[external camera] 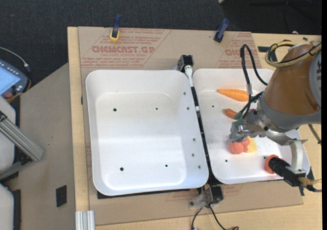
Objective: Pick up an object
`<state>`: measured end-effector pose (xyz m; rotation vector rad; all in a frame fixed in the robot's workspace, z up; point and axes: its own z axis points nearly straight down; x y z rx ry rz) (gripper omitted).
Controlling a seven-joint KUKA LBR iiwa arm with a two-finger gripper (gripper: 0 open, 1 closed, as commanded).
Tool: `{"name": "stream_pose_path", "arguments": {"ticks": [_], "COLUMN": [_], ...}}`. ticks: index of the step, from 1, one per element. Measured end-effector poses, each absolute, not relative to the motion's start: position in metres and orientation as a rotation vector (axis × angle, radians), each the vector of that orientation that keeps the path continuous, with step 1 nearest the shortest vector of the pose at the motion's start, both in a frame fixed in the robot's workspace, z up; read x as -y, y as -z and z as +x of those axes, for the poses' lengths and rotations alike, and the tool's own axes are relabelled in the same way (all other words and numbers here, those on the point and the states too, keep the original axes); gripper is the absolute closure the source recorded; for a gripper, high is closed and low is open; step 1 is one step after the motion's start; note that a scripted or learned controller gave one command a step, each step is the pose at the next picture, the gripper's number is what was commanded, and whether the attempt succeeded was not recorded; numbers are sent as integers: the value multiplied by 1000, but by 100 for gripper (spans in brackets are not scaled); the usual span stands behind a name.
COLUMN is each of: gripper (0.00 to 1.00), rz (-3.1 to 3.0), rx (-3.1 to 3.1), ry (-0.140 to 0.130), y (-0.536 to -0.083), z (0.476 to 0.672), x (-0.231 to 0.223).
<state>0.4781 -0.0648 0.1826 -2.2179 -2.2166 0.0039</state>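
The arm (294,91) reaches in from the right and hangs over the right bin (219,170), its orange-brown bulk covering much of that bin's far side. The gripper (240,136) sits low, right on top of a red lump (236,147) in the near half of the bin. From this angle the wrist hides the tips, so I can't tell whether the gripper is open or closed, or whether it has the lump at all.

It's a crowded spot. A yellow piece (251,145) lies touching the red lump on its right side. A small orange piece (230,113) lies just behind the gripper, and further back an orange carrot (232,93) lies on its side, pointing left. A black cable (246,70) drapes from the arm across the carrot's thick end.

To the left, the wall shared with the left bin (138,132) runs near the gripper (a dark strip marks the seam). A black clip (185,62) pins the two bins at the far end of the seam. Both bins rest on a cardboard sheet (127,47) with red lettering, held at its far edge by two blue clamps (117,27).
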Motion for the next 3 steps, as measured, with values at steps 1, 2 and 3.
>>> {"name": "stream_pose_path", "arguments": {"ticks": [1, 2, 3], "gripper": [100, 100, 100], "rz": [-2226, -2221, -2227], "rx": [2241, 2207, 2235], "ry": [22, -13, 12], "y": [-331, -245, -304], "z": [560, 474, 596], "x": [36, 65, 77]}}
